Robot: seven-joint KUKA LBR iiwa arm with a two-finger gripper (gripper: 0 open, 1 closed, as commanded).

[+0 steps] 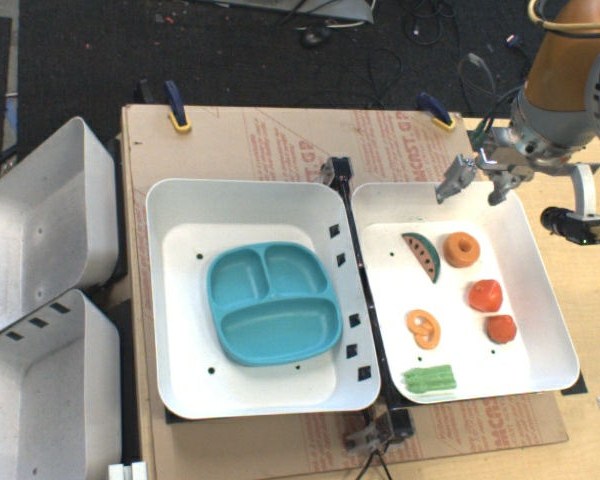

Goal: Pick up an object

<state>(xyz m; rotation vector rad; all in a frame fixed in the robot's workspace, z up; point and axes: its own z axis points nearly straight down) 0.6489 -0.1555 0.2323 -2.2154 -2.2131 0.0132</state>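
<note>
My gripper [477, 184] hangs open above the far edge of the right bin [540, 268], with nothing between its two spread fingers. Below it in that bin lie a watermelon slice [421, 255], an orange doughnut [462, 249], a red piece [485, 294], another red piece [500, 328], an orange pretzel-like ring [423, 327] and a green ridged block [429, 378]. The doughnut and the watermelon slice are the closest to the gripper.
The left bin [180, 218] holds a teal divided plate [273, 302]. A black divider [355, 258] runs between the bins. Blue-and-yellow clamps [177, 106] [437, 112] grip the cardboard's far edge. Two white tubs [40, 268] stand at the left.
</note>
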